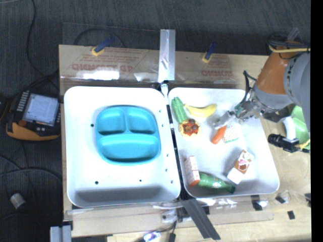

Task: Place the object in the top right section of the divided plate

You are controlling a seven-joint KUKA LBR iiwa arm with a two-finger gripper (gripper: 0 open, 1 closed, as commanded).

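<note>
Distance is what matters from where I stand: the gripper (pixel 229 116) hangs low over the upper part of the right bin (pixel 270 158), while the blue divided plate (pixel 127 134) sits in the left bin (pixel 81 185), well apart across the rim between them. Which piece the arm is after I can't say for sure; nearest its tip are the carrot (pixel 218 134), lying slantwise just below and left of it, and a small white speckled piece (pixel 231 133) beside that. Nothing shows between the fingers, and whether they are open or closed is too blurred for me to tell. My guess is the grasp is not yet made, and any carry must run leftward to the plate's top right section (pixel 141 120).
</note>
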